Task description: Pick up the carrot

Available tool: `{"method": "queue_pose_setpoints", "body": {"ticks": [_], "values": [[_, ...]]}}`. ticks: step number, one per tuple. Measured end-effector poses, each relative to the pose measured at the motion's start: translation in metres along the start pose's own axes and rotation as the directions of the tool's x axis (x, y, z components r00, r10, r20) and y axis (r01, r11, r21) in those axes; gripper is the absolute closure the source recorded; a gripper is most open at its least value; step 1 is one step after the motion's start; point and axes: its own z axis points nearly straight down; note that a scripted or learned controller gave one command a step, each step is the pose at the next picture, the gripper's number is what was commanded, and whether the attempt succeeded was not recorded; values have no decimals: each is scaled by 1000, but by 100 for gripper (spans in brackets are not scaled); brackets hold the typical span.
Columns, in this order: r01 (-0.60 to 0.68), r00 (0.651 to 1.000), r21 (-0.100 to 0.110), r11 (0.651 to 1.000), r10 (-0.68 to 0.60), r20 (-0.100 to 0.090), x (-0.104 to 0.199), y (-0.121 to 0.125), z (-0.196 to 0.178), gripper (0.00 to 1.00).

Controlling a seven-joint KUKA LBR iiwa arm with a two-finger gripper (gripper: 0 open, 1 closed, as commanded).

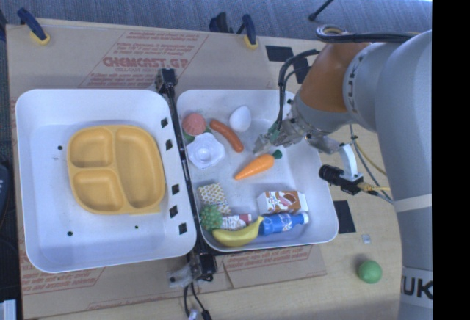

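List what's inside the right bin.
In the right bin: carrot, sausage, egg, banana, bottle, carton, waffle and a white cup. The claw covers the floor beneath it.

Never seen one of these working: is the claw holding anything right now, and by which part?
Nothing. The gripper hovers over the carrot, near its green end.
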Motion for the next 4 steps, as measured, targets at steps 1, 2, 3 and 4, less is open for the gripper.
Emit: {"method": "queue_pose_setpoints", "body": {"ticks": [1,2,3,4], "values": [[0,1000,0,1000,0,0,0,0,0,0],[55,998,-1,998,-55,0,63,-10,11,0],[58,998,-1,998,-58,1,62,-9,1,100],[167,986,-1,986,-167,0,81,-44,11,100]]}}
